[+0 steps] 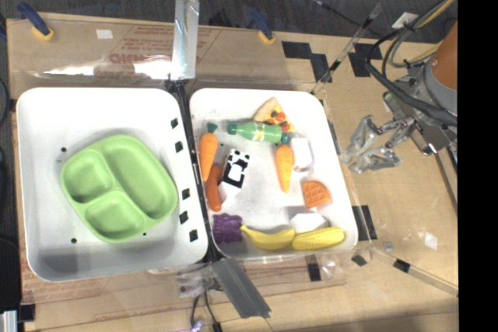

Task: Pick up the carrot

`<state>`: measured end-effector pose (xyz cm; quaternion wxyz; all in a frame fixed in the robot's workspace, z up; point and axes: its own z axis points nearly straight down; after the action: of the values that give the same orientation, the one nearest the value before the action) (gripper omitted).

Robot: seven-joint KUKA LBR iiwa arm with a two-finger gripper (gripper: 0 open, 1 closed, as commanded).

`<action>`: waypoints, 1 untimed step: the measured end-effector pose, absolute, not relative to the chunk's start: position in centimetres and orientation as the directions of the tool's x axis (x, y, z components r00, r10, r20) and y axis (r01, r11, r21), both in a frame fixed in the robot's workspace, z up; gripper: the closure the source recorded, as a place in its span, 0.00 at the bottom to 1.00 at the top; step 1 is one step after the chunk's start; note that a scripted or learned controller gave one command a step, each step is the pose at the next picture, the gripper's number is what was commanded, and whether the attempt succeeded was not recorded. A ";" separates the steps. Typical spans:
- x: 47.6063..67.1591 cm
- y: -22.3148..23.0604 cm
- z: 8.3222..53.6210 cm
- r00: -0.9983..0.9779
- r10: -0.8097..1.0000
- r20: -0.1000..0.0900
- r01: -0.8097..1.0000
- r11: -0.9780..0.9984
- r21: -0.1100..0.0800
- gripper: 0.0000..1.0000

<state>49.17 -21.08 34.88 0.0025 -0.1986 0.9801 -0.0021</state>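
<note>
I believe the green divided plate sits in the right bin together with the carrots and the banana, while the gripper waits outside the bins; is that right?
Not quite. The camera view shows the green divided plate in the left bin, by itself. The carrots and the banana are in the right bin, and the gripper is indeed outside the bins, to their right.

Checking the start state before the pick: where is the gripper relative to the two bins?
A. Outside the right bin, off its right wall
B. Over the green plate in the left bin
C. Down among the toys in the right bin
A: the gripper hangs over bare bench beyond the right bin, away from both carrots.
</note>
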 end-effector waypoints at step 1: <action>49.8 -21.0 39.9 -0.695 -0.719 -0.002 -0.719 0.695 -0.006 1.00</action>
<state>49.84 -21.02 39.93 0.0022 -0.3902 0.9207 -0.0024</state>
